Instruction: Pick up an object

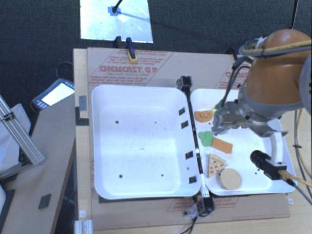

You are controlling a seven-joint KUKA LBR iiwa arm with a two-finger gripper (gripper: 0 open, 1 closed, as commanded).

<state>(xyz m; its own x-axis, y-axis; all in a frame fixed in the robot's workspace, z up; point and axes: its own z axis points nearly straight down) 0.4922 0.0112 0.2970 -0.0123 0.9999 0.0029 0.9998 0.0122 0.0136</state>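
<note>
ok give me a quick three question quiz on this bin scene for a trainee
1. True or false: the green piece lies in the left bin.
2. Which lies nearest the view's bottom edge? A the orange block B the round tan disc C the orange oval piece
3. Fill in: the pizza slice lies in the ____ bin.

Key: 1 false; 2 B; 3 right

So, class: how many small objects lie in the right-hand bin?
5: an orange round piece near the top, a green piece, an orange block, a pizza slice, a tan disc. The arm may hide others.
</note>
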